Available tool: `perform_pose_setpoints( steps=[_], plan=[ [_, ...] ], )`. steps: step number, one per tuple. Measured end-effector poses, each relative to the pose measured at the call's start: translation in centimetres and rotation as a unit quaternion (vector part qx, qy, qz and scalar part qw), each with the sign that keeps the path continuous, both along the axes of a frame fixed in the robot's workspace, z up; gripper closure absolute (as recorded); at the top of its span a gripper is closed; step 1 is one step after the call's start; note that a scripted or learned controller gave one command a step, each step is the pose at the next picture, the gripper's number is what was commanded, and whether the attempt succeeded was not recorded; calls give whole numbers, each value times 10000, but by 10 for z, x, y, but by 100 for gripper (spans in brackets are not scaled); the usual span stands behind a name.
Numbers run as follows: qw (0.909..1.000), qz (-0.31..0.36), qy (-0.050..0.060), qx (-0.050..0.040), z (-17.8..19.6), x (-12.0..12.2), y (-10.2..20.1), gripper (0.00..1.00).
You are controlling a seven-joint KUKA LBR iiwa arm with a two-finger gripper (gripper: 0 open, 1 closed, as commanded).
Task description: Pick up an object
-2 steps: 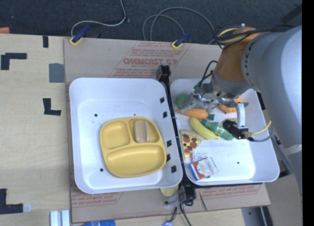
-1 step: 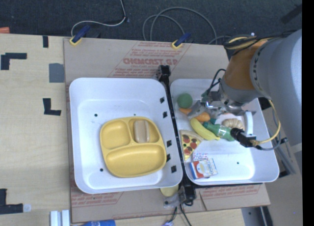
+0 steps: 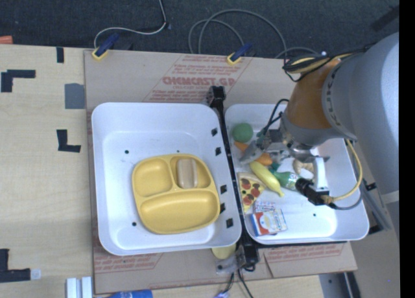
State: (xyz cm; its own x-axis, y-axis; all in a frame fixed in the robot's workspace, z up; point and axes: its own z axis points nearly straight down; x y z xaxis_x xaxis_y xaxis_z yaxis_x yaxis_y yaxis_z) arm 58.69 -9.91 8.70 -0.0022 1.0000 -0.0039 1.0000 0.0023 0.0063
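Camera view is giving me both white bins side by side on the cardboard-covered bench, and I'm watching the arm (image 3: 337, 105) reaching in from the right, its orange band sitting above the right bin (image 3: 343, 225). The gripper (image 3: 275, 148) is hanging low over the upper left part of that bin, down among the clutter, and I'm not able to tell how it's set from this angle, the wrist is blocking too much. Nothing is showing as lifted.

I'm seeing a green ball (image 3: 242, 131) lying near the bin's upper left corner, just beside the gripper. An orange piece (image 3: 264, 159) is sitting right under the tool, touching or nearly touching a yellow banana (image 3: 266, 177) that's lying at a slant toward the bin's middle. A green item (image 3: 284, 179) is resting against the banana's right side. A pizza-slice toy (image 3: 249, 190) is lying against the left wall, and a small printed packet (image 3: 267, 219) is lying flat near the front.

Over in the left bin (image 3: 110, 128) I'm looking at a yellow divided plate (image 3: 175, 209) with a tan oblong piece (image 3: 187, 173) resting in its upper right compartment
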Motion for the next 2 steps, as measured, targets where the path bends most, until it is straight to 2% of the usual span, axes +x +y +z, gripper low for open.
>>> perform_pose_setpoints(
  steps=[1, 2],
  plan=[
    [10000, -5, -6, -2, 10, 1, -1, 100],
    [10000, 27, 12, 32, 102, -16, 72, 100]
  ],
)
